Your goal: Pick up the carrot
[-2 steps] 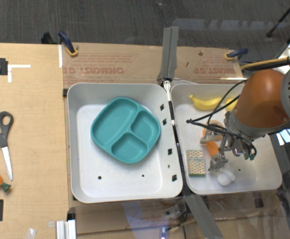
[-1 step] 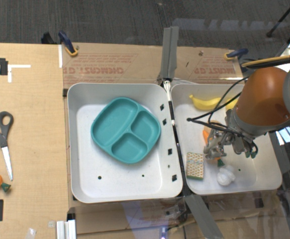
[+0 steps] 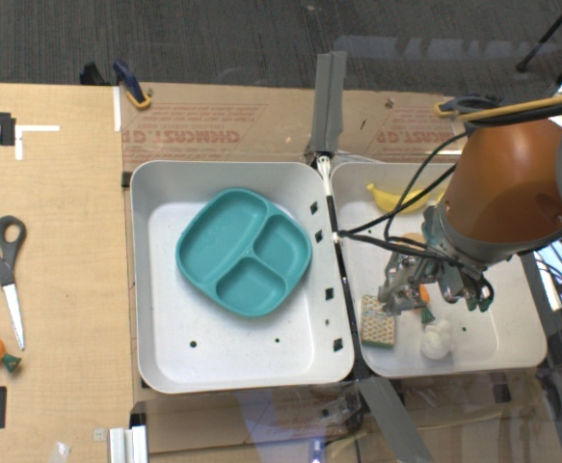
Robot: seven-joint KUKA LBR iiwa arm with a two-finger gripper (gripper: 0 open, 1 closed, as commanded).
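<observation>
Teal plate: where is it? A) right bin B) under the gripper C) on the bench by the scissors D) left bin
D: the teal plate lies in the left bin, while the gripper is over the right bin.

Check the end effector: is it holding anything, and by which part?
Cannot be told. The end effector is low in the right bin, with a bit of orange, possibly the carrot, beside it; its own body and cables hide any hold.

Bright, even light — soft shadows
</observation>
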